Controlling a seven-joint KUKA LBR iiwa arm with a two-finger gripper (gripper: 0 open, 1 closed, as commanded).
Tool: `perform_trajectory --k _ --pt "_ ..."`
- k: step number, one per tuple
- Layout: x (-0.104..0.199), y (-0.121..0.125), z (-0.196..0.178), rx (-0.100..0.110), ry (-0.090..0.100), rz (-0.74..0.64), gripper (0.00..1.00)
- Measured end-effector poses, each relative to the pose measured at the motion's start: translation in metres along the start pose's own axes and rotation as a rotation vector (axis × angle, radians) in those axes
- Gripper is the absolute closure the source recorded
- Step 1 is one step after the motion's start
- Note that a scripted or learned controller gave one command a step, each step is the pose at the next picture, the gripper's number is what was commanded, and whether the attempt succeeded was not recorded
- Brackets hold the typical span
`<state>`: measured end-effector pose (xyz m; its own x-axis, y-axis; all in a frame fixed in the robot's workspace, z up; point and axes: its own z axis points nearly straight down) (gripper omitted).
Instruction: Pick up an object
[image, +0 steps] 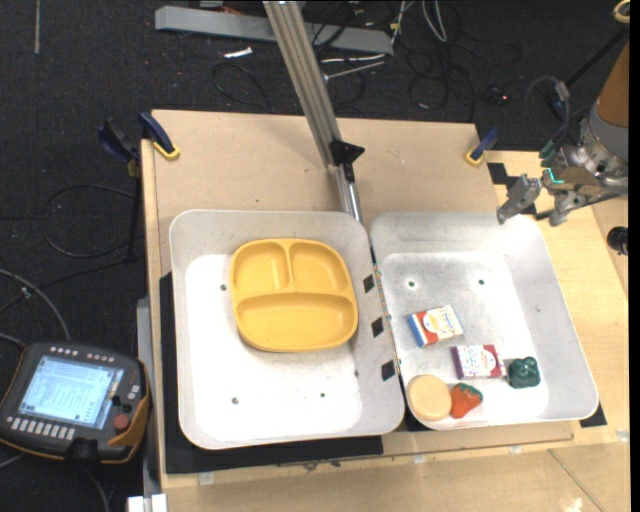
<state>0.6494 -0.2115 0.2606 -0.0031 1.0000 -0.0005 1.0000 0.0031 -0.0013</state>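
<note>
In the right bin (520, 270) lie several small items: a white, red and blue carton (435, 325), a purple box (477, 361), a dark green toy (523, 373), a red strawberry-like piece (465, 399) and a round tan disc (429, 397). A yellow divided tray (294, 294) rests in the left bin (200, 380). My gripper (535, 203) hangs above the right bin's far right corner, well away from the items, with its fingers spread open and nothing between them.
A slanted metal pole (312, 85) crosses the bench from the top, ending near the gap between the bins. Clamps (157, 137) sit at the bench's far corners. A teach pendant (70, 400) lies on the floor at lower left.
</note>
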Motion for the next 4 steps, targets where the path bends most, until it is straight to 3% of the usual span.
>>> perform_trajectory --k 1,4 --pt "0.000 0.000 0.000 0.001 0.000 0.000 0.00" --pt "0.015 0.013 0.143 0.002 0.000 0.000 0.00"
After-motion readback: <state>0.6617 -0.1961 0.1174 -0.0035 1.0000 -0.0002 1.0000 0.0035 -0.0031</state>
